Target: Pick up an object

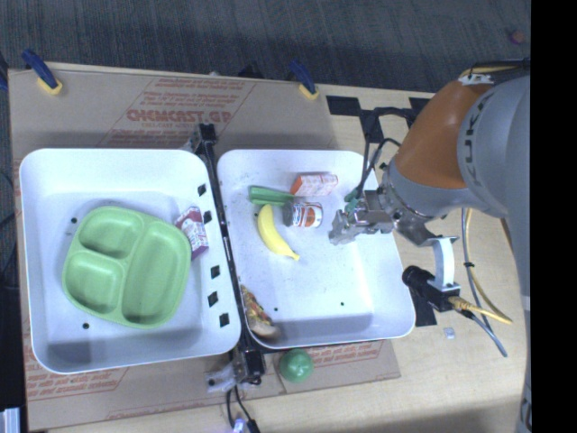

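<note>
The arm [469, 147], grey with an orange band, reaches in from the right and ends over the right side of the right bin [379, 318]. Its hand [347, 225] sits low above the bin floor, just right of the small can [305, 215], with bare white floor under it. Whether the hand is spread or pressed together cannot be told from this angle, and nothing shows between its tips.

The things to pick lie in the far left part of the right bin. A yellow banana [273, 234] lies at a slant with its near end pointing right. Just beyond it a green stick-like item [269, 194] lies crosswise, and to its right is an orange and white carton [314, 184]. The small can lies on its side between the carton and the banana, close to both. In the near left corner of this bin, a brownish item [257, 315] rests against the wall.

The left bin [36, 242] holds a green divided plate [126, 266], with a small red and white packet [191, 228] at its far right edge. A green ball [295, 364] sits on the cardboard sheet [180, 102] on the desk, just near the right bin.
</note>
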